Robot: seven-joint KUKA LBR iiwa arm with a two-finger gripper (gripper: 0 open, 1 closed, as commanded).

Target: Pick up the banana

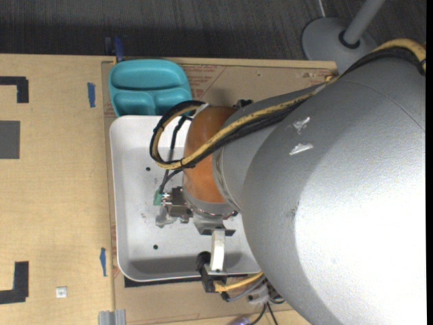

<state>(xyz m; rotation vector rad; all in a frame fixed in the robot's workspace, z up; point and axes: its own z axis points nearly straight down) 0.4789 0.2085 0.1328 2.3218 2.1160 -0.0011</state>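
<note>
Closest to the lens, filling the bench's right side: the grey arm, smooth rounded matte casing with soft highlights. Further down it, the orange band, glossy and curved, looped by black and yellow cables that sag toward the left.

Below the band, over the middle of the white bin: the gripper, seen from behind as a cluster of small metal blocks with a green fleck. Open or closed: cannot tell, the working end turned away beneath the wrist.

Banana: place not to be told from this angle. Judged to lie, if in this bin, straight under the wrist or under the arm toward the bin's right edge; long axis likewise unknown. So for the coming move, probably a plain vertical relation, tool above and fruit below, not a sideways reach.

Bin itself: shallow, hard white plastic, rounded corners, a few dark specks on its bare floor near the left wall. Against its far edge, a teal moulded tray, smooth, thick-rimmed, two hollows. Underneath all, the bench, flat tan board, with blue tape strips near the bin's left corners.
</note>
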